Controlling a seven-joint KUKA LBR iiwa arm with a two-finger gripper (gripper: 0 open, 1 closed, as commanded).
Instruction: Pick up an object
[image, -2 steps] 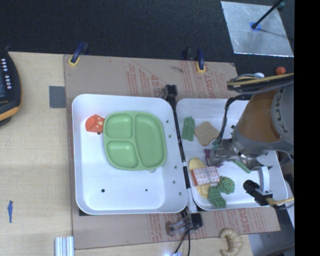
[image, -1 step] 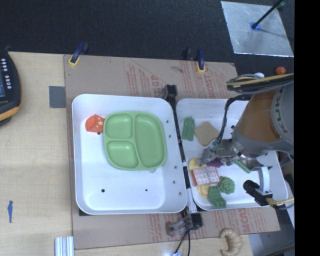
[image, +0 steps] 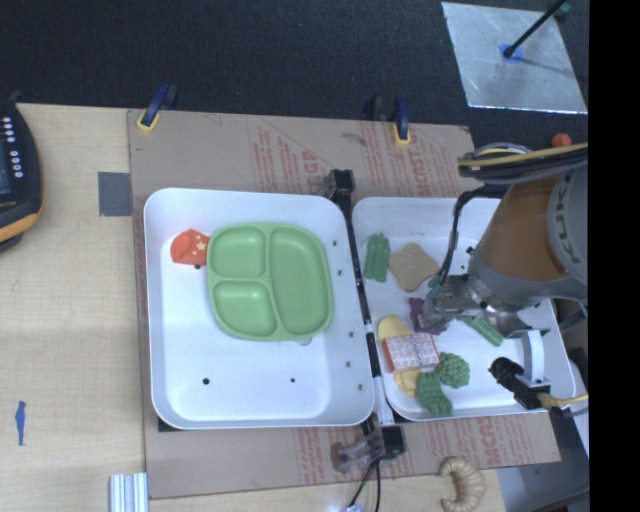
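So the setup is two white bins clamped side by side on a cardboard sheet, presumably so nothing slides when the arm pokes around. The right bin is where all the pickable stuff has been dumped, which makes sense since it's the side the arm comes in from.

The gripper is parked low over the middle of that bin, right on top of a small purple object that is partly hidden under it. Whether that purple piece is actually being pinched can't be told; the wrist blocks the view, so no claim is made either way.

Around it, the rest of the pile is scattered loosely: a green pepper-like toy near the inner wall, a tan bread-shaped slice just beside it, a red-and-white wrapped packet lying over something yellow, and a broccoli toy next to another green leafy piece toward the front.

The left bin is used for a green divided plate, with a small red toy tucked against its corner. Probably kept as the drop-off side.

Best guess: the grab is being attempted on the purple thing, and it's a crowded spot, so neighbours could easily get nudged.
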